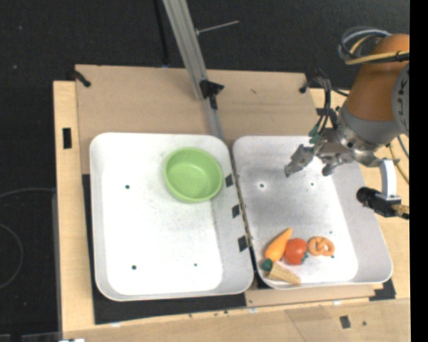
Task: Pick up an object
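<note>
My gripper (313,164) hangs over the upper part of the right bin (292,198), open, with nothing between its two grey fingers. Well below it, in that bin's near corner, lie an orange carrot (278,244), a red tomato (295,251), a small orange pretzel-like piece (321,246) and a tan cone-shaped piece (282,274) bunched together. A green bowl (193,174) stands upright in the left bin (128,226), near its upper right corner.
A slanted metal post (189,48) rises from the back of the bench to the seam between the bins. Black clips (240,212) sit along that seam. The arm's orange band (376,84) is at the right.
</note>
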